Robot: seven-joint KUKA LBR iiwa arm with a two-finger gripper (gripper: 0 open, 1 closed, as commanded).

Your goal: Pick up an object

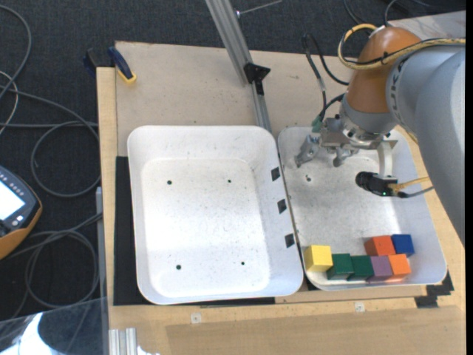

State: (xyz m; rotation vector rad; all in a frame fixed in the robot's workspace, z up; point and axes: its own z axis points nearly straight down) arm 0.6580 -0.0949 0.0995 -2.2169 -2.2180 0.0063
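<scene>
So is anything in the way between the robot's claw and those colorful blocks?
Nothing visible. The gripper hangs over the far end of the right bin, the blocks sit at its near edge, and only bare bin floor lies between.

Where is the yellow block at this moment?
The yellow block lies in the right bin, at its near left corner, with the green block just to its right.

One cam, fixed high above the worktop (185,72), looking down at a slant. Far enough back to take in both white bins, left bin (203,213) and right bin (355,205), w/ the whole worktop top to bottom and dark floor (44,65) w/ cables at left and top. Arm (414,72) comes in from the frame's right, big and close to the lens at upper right.
</scene>
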